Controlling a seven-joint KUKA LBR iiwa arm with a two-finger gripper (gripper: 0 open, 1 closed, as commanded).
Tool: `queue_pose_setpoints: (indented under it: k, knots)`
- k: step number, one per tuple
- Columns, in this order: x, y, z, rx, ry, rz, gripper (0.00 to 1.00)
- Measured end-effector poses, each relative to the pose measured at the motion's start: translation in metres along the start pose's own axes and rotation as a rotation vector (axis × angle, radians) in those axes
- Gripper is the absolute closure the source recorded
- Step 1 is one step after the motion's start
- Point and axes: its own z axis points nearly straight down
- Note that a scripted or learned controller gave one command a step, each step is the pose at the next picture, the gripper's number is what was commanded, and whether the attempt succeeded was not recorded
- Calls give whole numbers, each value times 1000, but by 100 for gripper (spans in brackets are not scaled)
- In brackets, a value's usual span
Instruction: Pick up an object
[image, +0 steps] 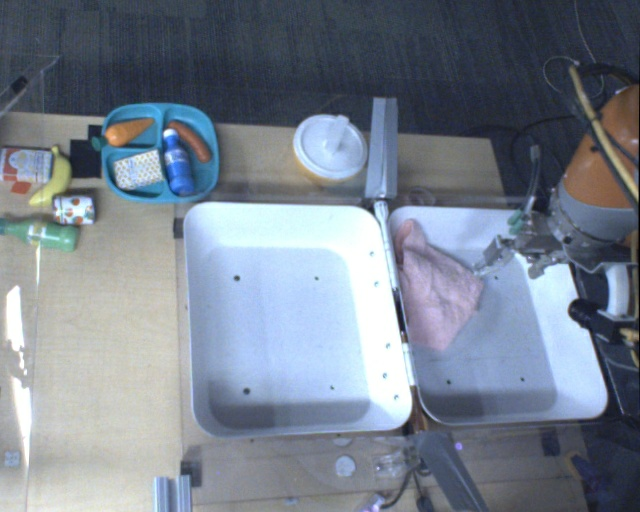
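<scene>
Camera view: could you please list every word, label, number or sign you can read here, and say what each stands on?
No text can be read.
Red and white carton: printing, too blurred.
Small can: patterned label, too small.
Blue bottle in the blue tray: white label, unreadable.
Green bottle, white lid, pink cloth: no lettering visible.

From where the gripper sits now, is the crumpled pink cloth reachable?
Probably yes. The gripper hangs beside the crumpled pink cloth in the right white bin, with nothing between them.

Robot lab: bench (100, 330), twin bins (290, 410)
</scene>
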Motion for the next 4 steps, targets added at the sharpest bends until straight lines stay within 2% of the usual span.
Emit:
queue_pose_setpoints:
  k: [1, 2, 3, 4]
  knots:
    - [-36, 23, 94, 1, -1, 73, 0]
    - [43, 36, 107, -16, -4, -129, 0]
    - [34, 34, -23, -4, -1, 15, 0]
    - [64, 37, 15, -1, 0, -212, 0]
